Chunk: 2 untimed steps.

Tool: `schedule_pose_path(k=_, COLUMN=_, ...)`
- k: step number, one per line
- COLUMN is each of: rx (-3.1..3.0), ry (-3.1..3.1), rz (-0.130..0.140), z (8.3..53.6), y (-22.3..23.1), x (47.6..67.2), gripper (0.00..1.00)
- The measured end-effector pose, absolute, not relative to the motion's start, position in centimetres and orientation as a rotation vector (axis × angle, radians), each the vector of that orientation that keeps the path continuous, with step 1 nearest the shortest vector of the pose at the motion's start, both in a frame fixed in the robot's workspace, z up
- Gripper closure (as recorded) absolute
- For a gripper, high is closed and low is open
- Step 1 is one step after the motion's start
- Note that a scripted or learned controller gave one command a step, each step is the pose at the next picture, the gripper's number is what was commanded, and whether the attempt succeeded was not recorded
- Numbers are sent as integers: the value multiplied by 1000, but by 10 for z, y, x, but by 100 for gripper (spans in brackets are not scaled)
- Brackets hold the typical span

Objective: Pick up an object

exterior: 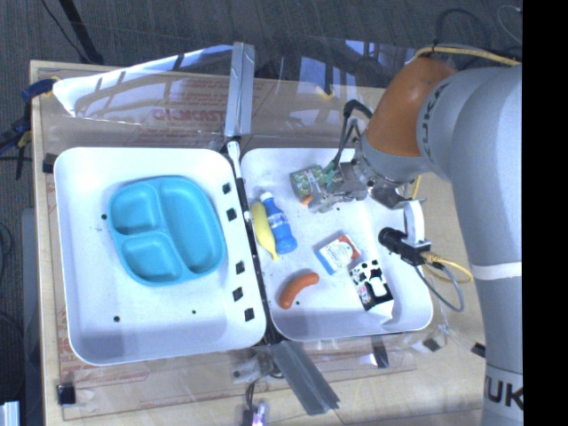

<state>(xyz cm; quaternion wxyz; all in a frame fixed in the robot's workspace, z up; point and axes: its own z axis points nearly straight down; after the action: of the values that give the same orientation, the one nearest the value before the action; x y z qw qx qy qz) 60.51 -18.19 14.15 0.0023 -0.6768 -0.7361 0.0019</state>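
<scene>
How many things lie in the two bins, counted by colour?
Blue: 2, a divided tray and a small bottle
Yellow: 1, a banana
Orange-red: 1, a sausage
Green: 1, a packet
Red and white: 1, a packet
Black and white: 1, a card
Total: 7

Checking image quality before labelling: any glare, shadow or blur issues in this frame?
Camera view: glare streaks on the clear sheeting behind the bins; the white left bin is bright but keeps its detail; soft shadows lie under the hot dog and banana; the hand is small and murky against the arm, so its fingers are hard to read; the items are otherwise sharp.
</scene>
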Motion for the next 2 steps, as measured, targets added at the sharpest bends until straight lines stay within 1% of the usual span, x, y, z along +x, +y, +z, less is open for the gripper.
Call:
schedule_pose_path(k=1, rx=-2142, ry=-2292, rz=6, z=112, y=-211, x=557, gripper=0)
schedule_pose_path(k=2, rx=-2009, ry=-2408, rz=5, z=109, y=-210, x=518, gripper=0)
